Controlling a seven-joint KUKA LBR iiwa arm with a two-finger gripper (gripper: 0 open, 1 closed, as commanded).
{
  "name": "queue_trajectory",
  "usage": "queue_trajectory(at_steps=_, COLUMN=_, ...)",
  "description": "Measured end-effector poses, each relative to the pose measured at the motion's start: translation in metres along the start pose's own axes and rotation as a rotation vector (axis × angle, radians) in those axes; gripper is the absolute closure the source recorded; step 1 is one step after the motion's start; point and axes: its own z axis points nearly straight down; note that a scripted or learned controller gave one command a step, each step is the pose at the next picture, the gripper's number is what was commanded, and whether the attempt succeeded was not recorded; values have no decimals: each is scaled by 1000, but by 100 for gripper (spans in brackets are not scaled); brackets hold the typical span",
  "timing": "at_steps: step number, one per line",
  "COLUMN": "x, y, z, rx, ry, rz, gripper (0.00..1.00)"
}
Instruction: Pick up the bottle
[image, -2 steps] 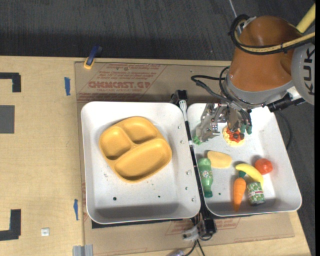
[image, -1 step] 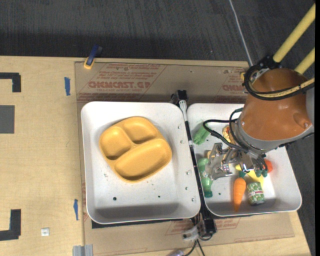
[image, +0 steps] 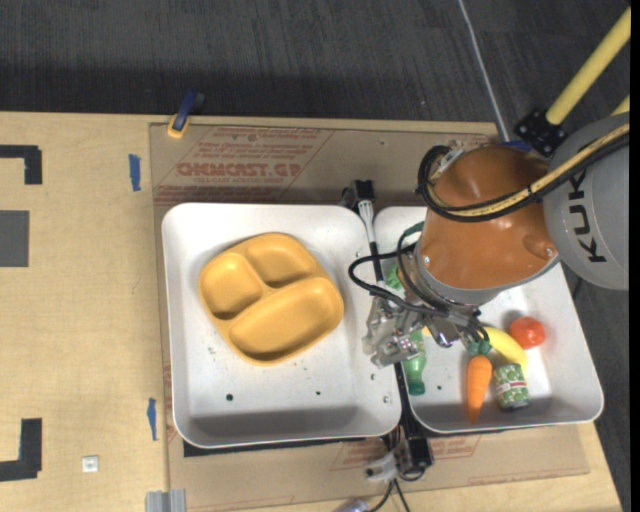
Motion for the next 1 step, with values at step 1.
queue_trajectory(at_steps=1, x=1, y=-10, z=-10, rx=1, ry=-5, rz=-159, gripper=100)
